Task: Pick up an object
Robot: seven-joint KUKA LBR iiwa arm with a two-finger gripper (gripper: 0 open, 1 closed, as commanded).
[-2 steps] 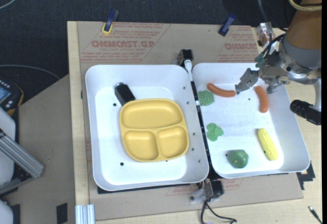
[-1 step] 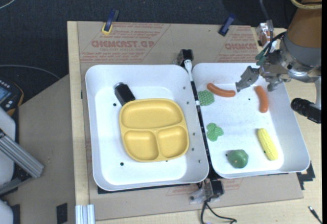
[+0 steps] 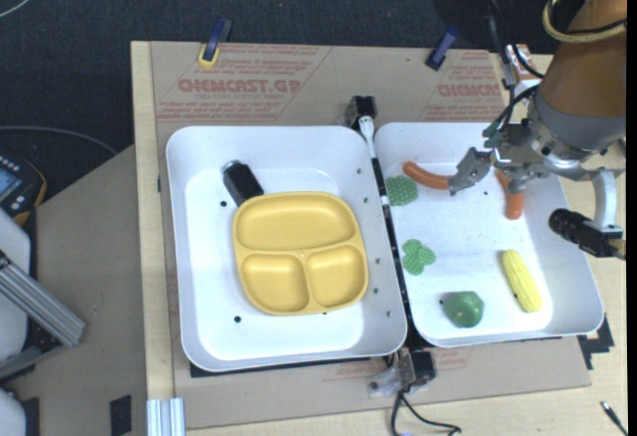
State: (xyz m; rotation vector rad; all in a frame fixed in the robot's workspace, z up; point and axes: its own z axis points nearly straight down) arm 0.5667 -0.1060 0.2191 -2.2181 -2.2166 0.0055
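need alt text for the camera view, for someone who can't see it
A grey arm's two-finger gripper, fingers spread, hovers over the right white bin, which holds an orange sausage-shaped toy, a yellow corn cob, a green round fruit and two green leafy pieces. The left white bin holds a yellow three-compartment plastic plate and a small black block.

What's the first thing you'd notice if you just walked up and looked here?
Probably the big yellow divided plate lying in the left bin, with a small black object beside its upper left edge. Next, the grey arm with its end effector above the right bin, where toy food lies scattered: a yellow corn cob, a green pepper and an orange sausage.
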